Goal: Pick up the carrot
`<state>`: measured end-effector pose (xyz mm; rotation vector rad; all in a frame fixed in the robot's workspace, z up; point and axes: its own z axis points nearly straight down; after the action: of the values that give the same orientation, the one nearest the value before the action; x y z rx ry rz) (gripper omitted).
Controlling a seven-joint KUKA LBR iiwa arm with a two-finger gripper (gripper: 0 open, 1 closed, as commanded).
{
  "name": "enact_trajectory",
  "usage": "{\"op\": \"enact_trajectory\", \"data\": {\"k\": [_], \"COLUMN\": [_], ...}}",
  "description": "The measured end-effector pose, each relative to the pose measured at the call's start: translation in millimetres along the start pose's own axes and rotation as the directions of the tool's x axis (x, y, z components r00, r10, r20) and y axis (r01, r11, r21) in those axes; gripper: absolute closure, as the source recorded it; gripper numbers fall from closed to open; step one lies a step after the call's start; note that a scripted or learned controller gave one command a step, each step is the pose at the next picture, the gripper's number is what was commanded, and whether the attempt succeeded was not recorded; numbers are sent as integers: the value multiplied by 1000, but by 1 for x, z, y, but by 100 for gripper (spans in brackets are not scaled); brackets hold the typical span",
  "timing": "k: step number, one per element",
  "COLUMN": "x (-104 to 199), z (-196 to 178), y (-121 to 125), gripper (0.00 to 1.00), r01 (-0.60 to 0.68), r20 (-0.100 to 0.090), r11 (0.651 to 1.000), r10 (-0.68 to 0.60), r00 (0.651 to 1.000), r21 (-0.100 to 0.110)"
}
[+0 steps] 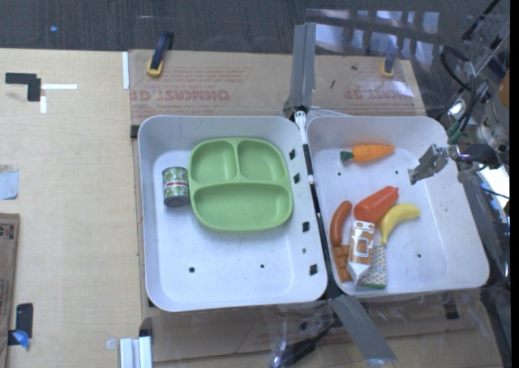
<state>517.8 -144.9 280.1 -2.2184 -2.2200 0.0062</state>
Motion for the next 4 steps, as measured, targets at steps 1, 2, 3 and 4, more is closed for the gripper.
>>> {"op": "enact_trajectory", "data": {"k": [1, 2, 3, 4], "x": [-8, -8, 15, 28], "z": [122, 122, 190, 158], "y": [66, 66, 137, 142], "gripper": [0, 0, 0, 0], "r01": [26, 26, -193, -214], "r20": [-1, 0, 0, 0], "r11": [1000, 1000, 981, 977], "r10": [-26, -26, 193, 214], "r00": [1000, 1000, 981, 977], "r21": [0, -1, 1, -4]}}
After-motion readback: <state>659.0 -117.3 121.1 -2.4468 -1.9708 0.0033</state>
